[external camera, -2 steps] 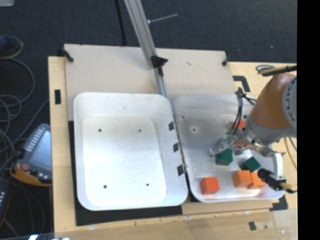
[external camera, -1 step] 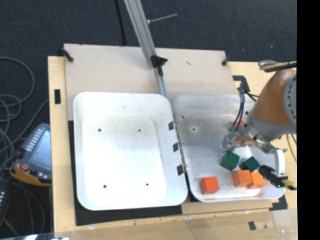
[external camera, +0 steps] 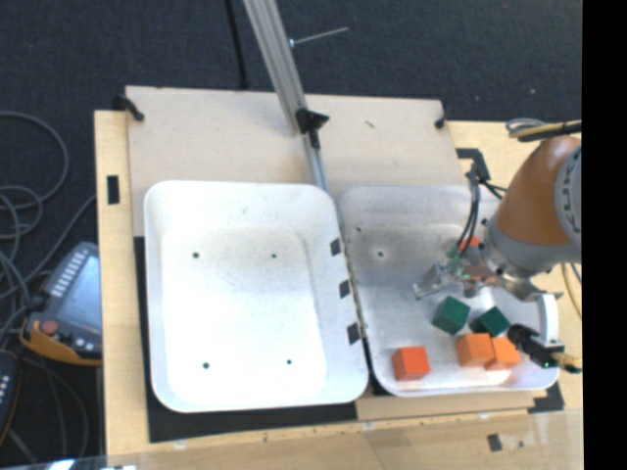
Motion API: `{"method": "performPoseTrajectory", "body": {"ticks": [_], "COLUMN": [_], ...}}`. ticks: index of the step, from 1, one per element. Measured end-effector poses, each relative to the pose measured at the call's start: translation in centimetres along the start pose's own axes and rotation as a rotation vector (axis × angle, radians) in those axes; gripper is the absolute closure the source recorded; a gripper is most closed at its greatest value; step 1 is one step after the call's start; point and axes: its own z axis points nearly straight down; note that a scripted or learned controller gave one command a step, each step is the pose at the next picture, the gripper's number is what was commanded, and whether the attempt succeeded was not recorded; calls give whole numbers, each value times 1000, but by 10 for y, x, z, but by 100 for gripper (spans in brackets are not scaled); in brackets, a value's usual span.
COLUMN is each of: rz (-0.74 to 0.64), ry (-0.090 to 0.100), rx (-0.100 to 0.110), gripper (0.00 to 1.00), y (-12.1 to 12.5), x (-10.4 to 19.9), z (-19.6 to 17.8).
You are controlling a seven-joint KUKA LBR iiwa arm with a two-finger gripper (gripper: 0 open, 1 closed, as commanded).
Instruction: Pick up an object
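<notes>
Down in the right bin [external camera: 392,228], the nearest green block [external camera: 452,315] sits just below the gripper [external camera: 449,280], with a sliver of white floor between them, so it is close but not held. A second green block [external camera: 491,320] lies just to its right, partly tucked under the arm's grey wrist [external camera: 524,248]. Below those two, a pair of orange blocks [external camera: 487,350] rests against the bin's front wall, touching each other. A lone orange-red block [external camera: 411,362] sits further left along that same wall, apart from the rest.

The gripper hangs low over the middle of the right bin. Whether it is released or clenched, I cannot tell (the angle and blur hide it), and no block shows in its grasp. Above it rises the orange band [external camera: 534,196] of the arm, reaching in from the right.

The left bin [external camera: 245,302] sits edge to edge with the right one, its white floor showing only a few dark specks. Both bins rest on the pale bench [external camera: 245,125]. A slanted aluminium post [external camera: 277,47] runs up from the far seam between the bins. Off the bench to the left, a handheld pendant [external camera: 69,302] lies on the dark floor among loose cables [external camera: 24,199].
</notes>
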Motion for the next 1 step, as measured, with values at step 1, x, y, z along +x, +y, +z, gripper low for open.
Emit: {"method": "performPoseTrajectory", "body": {"ticks": [1], "rz": [-4], "ry": [-1], "rx": [1], "gripper": [0], "y": [-47], "x": [24], "z": [14]}}
